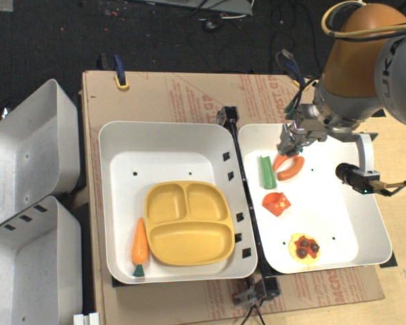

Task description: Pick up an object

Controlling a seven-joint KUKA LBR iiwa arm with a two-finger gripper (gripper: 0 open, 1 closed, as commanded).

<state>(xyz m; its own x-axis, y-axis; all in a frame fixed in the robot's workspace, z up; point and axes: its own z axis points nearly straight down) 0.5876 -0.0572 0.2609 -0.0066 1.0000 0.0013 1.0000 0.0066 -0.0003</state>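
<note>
Two white bins sit side by side on the bench. In the right bin (365, 239), my gripper (292, 147) hangs right over the sausage (289, 167), at its top end. It lies slanted. I cannot tell if I am squeezing or loose.

Tray (189, 223) in left bin (122, 147), carrot (140, 242) left of it.
</note>
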